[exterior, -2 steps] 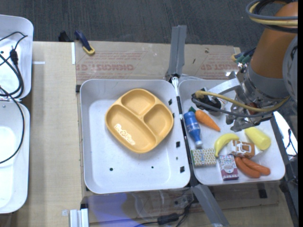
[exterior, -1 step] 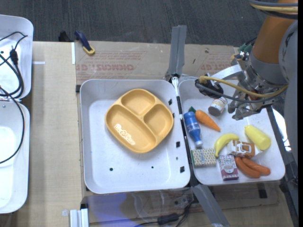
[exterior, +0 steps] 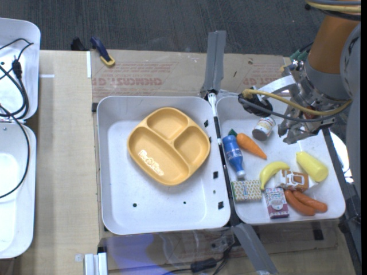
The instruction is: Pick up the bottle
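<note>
The blue bottle [exterior: 233, 153] with a white cap lies on its side at the left edge of the right bin [exterior: 335, 208], cap end toward the front. My gripper [exterior: 295, 133] hangs over the back right part of that bin, well to the right of the bottle and apart from it. It is open, with nothing between its fingers. A small silver can [exterior: 263, 128] and a carrot [exterior: 250, 145] lie between the gripper and the bottle.
The right bin also holds a banana [exterior: 272, 172], a yellow lemon-like piece [exterior: 311, 166], red sausages [exterior: 304, 203], a green patterned box [exterior: 246, 190], a pink box [exterior: 277, 203] and a small carton [exterior: 295, 179]. A yellow divided plate [exterior: 168, 145] sits in the left bin [exterior: 114, 205].
</note>
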Robot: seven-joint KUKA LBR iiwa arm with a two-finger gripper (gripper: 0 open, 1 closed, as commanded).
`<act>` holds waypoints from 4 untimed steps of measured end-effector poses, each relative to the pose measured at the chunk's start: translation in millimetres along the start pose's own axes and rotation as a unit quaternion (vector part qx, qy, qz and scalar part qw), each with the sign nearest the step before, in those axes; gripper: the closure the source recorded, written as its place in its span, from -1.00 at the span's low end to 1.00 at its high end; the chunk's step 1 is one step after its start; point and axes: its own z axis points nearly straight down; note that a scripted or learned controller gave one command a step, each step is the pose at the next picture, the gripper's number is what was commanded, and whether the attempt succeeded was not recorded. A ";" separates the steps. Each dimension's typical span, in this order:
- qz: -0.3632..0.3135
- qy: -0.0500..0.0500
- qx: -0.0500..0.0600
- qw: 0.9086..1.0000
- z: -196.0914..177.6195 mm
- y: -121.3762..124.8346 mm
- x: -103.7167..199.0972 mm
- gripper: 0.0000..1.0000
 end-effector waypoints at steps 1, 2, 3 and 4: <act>-0.005 0.002 0.001 1.000 4.4 -46.2 -36.6 1.00; -0.004 0.000 0.000 1.000 -3.9 -45.2 -36.1 1.00; -0.003 -0.001 -0.001 1.000 -12.0 -44.4 -35.6 1.00; -0.001 0.004 0.000 1.000 -17.7 -98.2 -26.0 1.00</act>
